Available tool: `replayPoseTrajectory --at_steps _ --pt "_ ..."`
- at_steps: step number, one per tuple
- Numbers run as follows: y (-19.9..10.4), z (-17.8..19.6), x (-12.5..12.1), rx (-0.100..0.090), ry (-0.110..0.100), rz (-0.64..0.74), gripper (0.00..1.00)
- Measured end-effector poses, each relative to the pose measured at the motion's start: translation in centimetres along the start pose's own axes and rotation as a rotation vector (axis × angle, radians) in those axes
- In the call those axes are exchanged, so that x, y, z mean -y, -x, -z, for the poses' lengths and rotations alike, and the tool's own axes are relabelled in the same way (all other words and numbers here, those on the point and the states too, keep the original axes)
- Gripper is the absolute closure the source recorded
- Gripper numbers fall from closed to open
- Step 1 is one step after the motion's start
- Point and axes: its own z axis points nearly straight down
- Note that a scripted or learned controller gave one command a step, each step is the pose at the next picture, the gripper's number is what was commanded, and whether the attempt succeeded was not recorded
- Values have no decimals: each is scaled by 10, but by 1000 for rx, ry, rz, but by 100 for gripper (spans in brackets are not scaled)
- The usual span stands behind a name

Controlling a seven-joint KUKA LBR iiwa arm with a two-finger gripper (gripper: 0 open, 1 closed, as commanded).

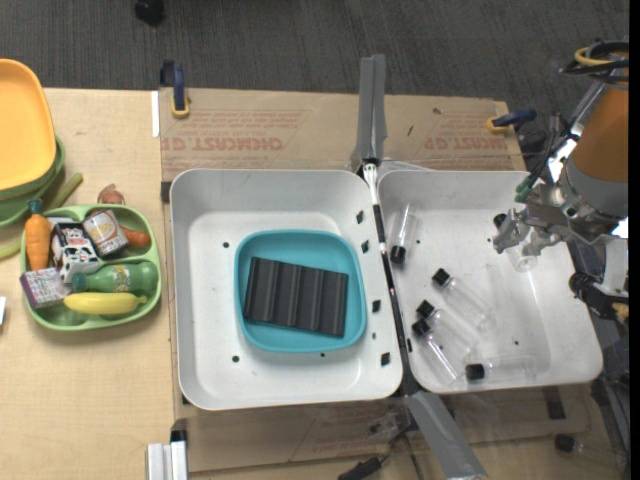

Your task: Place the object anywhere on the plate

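Note:
A teal plate (262, 253) lies in the left white bin (200, 268) with a dark ribbed block (297, 293) on its middle. Several clear vials with black caps lie in the right bin (560, 358): one (402, 230) by the left wall, one (447, 286) near the middle, one (438, 351) toward the front. My gripper (522, 240) hangs over the right bin's far right side, well apart from the plate. A pale, clear shape (525, 256) shows just under it. I cannot make out whether that is a vial in the gripper.
A green divided tray (145, 293) of toy food sits on the bench at the left, with stacked yellow and green dishes (25, 128) behind it. Clamps (177, 96) (510, 120) hold the cardboard at the back. A grey bar (372, 108) stands behind the bins' shared edge.

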Motion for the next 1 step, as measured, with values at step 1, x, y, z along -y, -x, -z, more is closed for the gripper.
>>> replayPoseTrajectory --at_steps 1 --pt "0 0 0 0 0 0 0"
